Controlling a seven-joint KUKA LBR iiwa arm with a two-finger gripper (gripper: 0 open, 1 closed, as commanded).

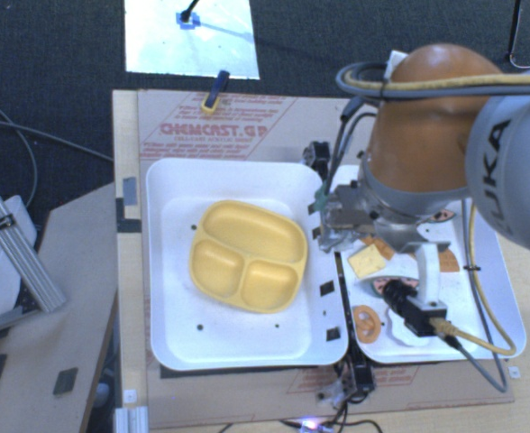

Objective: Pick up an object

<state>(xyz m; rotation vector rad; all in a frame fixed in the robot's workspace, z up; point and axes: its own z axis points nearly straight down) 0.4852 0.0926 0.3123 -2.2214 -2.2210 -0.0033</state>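
The arm enters from 3 o'clock and hides the upper half of the right bin. The left bin holds a yellow plate at its centre. The jaws sit under the wrist by the bins' shared wall; spread or pressed together, I cannot tell. In the right bin, a yellow square lies at 9 o'clock and a pretzel at 7. Other items there are partly hidden.

Bearing, across the pale bench top, a red-printed cardboard sheet; carrying on that sheet two shallow white bins close side by side, left-hand bin and right-hand bin; holding a small blue-and-yellow object at the sheet's far edge.
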